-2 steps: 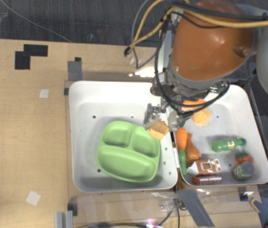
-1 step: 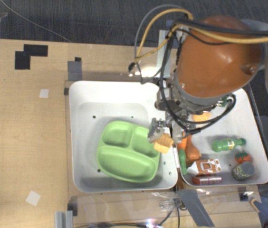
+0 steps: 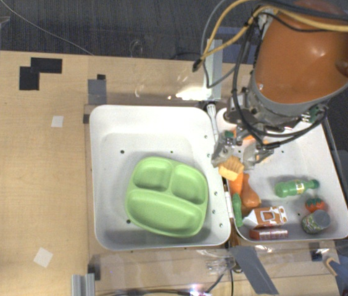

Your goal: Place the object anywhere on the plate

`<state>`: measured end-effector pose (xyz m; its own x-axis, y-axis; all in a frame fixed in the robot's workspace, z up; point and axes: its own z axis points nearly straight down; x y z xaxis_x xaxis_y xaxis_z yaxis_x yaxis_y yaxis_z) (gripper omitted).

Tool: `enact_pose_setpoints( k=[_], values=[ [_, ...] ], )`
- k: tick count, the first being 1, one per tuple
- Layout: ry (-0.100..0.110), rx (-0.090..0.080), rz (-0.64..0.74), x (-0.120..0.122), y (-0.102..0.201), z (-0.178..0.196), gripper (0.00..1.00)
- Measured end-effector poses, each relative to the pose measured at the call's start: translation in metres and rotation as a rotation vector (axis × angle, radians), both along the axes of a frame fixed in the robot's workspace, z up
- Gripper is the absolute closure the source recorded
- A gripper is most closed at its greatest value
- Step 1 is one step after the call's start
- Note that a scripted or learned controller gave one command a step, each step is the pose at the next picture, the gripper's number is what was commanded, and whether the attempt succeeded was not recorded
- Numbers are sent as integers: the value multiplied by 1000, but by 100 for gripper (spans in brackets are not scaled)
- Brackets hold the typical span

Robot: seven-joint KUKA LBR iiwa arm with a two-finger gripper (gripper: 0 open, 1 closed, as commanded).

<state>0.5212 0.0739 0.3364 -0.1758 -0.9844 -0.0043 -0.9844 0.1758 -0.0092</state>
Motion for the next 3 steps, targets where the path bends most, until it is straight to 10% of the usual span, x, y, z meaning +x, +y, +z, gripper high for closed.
enact_pose_setpoints(
  k=[1,2,3],
  values=[
    [16,1,-28,-15,42,-135,100],
    [4,2,-31,-12,41,-130,0],
    [4,2,-31,-12,41,-130,0]
  ],
)
